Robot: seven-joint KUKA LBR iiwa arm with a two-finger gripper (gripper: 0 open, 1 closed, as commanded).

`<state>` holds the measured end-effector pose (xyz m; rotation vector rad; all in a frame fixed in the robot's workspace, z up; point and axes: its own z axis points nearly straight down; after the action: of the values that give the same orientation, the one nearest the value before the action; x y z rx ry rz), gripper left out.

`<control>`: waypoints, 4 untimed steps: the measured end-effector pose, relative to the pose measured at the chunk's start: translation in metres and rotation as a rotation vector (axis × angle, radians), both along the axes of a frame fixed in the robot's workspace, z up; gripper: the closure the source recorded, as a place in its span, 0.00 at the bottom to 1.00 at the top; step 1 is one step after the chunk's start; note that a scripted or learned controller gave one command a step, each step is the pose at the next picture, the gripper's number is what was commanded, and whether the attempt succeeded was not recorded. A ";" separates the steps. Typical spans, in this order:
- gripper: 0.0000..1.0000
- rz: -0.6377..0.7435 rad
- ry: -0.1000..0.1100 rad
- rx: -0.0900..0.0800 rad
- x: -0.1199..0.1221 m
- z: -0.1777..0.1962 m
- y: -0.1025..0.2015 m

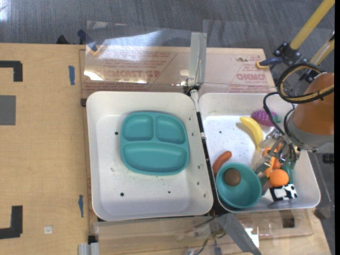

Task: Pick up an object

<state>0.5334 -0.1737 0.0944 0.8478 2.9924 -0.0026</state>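
Clutter fills the right bin [304, 170], where the claw [275, 154] hangs low over a small orange ball [278, 178]; whether it is spread cannot be told. Light, smooth and round, the ball would likely slip unless pinched across its middle.

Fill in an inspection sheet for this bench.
Surface: two white bins side by side, left bin, right bin.
Job's things: banana, sausage, orange ball, purple piece, black-and-white toy, all in the right bin.
Clutter: teal tray in the left bin; teal bowl with a brown ball inside.
Grippers: pincer low in the right bin beside the orange ball.
Cables: black loops above the wrist.
Surroundings: cardboard at left.
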 end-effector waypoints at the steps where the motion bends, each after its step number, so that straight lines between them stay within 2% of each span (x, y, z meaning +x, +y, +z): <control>1: 0.00 -0.106 0.014 0.011 -0.030 -0.006 -0.006; 2: 0.00 -0.095 0.012 0.004 -0.048 -0.006 -0.004; 3: 0.00 -0.035 0.012 0.000 -0.049 -0.006 0.013; 4: 0.00 -0.137 0.017 0.009 0.009 -0.007 -0.051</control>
<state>0.5420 -0.2248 0.0873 1.0575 2.9452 0.0003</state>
